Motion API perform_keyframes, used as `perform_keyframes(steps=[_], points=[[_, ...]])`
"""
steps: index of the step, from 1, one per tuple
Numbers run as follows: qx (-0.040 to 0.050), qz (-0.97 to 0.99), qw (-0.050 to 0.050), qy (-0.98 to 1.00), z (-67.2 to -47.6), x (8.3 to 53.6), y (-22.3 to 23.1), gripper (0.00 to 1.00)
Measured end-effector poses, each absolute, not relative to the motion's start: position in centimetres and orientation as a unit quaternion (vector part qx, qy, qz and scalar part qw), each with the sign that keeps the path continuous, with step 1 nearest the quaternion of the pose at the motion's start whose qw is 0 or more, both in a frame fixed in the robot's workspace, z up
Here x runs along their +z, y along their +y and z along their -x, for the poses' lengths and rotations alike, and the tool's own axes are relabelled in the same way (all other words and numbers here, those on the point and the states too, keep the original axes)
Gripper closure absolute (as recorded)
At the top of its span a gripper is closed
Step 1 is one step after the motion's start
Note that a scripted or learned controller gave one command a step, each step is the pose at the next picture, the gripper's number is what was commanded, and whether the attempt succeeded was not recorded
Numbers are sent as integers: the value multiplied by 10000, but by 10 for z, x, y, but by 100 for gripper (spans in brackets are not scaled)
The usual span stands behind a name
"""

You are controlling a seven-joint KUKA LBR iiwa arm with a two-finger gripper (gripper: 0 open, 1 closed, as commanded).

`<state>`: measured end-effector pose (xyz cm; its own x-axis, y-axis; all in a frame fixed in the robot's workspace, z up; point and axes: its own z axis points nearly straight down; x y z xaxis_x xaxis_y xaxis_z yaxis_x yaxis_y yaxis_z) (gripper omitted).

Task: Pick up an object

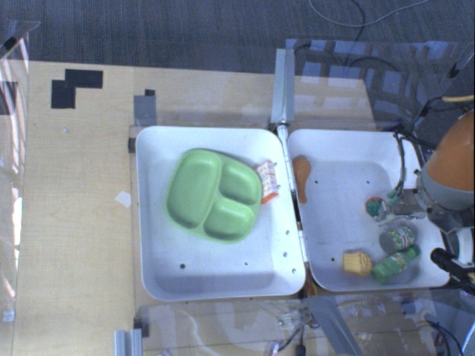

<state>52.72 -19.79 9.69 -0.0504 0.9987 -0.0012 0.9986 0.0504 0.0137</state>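
A robot lab or test cell, not a home — a pale wooden bench (pixel 74 199) carries 2 shallow white bins (pixel 215 273) fixed side by side with metal brackets (pixel 281 87), clear plastic guard panels (pixel 15 124) stand at its edges, black marker patches (pixel 74 86) are stuck on the top, and loose cables (pixel 349 10) trail over grey office carpet (pixel 148 13) behind

You see a green divided plate (pixel 214 195) in the left bin (pixel 156 273), a green bottle (pixel 395 265) lying down, a yellow toy (pixel 357 262), a small can (pixel 398 238) in the right bin (pixel 341 176)
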Motion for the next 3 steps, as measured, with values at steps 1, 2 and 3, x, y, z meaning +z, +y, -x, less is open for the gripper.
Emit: perform_keyframes(steps=[1, 2, 3], points=[[-2, -8102, 2, 5861, -606, 176, -109, 100], [25, -8338, 27, 5520, -672, 86, -126, 100], [-24, -8359, 22, 5489, -669, 86, -133, 0]])
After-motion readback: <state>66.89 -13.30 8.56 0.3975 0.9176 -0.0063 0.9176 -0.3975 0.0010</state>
